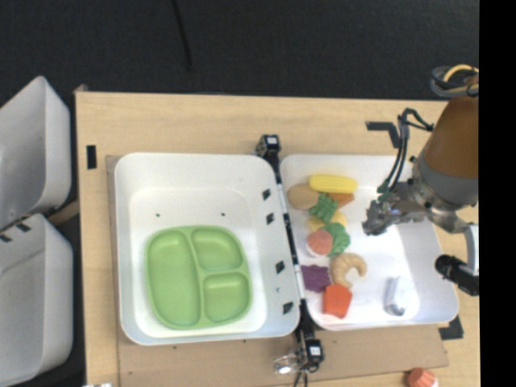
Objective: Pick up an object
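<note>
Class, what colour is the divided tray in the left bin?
Light green; the divided tray shows plainly in the camera view from above.

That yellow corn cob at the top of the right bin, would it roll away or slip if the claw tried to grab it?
The corn cob looks long and rounded, so a push would probably roll it. It seems to be plastic toy food, likely light and stiff, perhaps smooth enough to slip. It lies next to a brown piece and green leafy pieces, which might stop it.
</note>
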You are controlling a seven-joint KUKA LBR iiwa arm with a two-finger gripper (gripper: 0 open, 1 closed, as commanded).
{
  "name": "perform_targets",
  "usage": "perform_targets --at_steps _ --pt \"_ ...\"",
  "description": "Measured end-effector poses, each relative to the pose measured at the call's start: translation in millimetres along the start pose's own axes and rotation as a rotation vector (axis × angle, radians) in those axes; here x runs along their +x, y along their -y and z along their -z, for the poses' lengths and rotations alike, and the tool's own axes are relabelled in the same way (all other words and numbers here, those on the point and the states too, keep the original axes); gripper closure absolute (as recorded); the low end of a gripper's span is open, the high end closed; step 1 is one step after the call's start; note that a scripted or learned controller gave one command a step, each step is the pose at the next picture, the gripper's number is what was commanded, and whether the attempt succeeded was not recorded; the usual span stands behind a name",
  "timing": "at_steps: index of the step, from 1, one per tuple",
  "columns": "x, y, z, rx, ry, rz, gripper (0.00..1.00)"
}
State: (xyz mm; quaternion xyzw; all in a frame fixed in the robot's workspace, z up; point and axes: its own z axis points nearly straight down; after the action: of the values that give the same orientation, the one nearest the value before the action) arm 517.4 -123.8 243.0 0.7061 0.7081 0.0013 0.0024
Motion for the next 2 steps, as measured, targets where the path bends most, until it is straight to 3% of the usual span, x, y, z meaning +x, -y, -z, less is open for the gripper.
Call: perform_targets --at_steps 2 --pt "94 -44 -1 0.004 -0.001 0.001 1.00"
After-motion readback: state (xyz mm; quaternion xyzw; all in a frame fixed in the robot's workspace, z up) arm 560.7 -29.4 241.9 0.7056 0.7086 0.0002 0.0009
